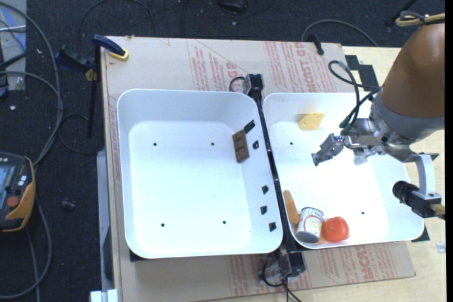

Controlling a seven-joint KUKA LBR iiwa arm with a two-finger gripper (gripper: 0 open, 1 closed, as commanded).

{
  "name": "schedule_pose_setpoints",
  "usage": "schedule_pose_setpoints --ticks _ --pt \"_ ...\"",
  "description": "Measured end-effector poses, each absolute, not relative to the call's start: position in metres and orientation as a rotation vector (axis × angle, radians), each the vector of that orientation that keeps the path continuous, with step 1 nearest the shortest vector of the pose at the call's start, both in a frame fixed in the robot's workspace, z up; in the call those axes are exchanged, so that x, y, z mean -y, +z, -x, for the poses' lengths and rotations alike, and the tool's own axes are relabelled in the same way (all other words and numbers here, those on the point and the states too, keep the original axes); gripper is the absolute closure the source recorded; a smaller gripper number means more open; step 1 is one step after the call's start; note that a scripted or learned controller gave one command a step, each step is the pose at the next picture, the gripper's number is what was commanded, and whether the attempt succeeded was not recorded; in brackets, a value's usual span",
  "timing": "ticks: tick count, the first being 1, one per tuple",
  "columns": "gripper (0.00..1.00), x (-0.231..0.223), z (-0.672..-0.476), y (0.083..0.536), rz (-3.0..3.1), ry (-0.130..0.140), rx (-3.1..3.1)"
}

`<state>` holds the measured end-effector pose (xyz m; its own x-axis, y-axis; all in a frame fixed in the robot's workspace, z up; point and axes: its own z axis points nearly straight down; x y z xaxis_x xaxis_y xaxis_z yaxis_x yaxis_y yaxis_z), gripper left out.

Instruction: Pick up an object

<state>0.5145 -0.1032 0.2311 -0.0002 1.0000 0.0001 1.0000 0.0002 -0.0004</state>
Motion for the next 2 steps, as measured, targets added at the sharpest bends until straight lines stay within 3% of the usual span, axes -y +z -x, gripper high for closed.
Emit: schedule_pose_setpoints --ticks 1,2 --pt "0.00 0.099 -0.560 0.262 2.222 -0.003 2.225" --pt "0.00 0.052 -0.546 0.287 2.217 -0.003 2.227"
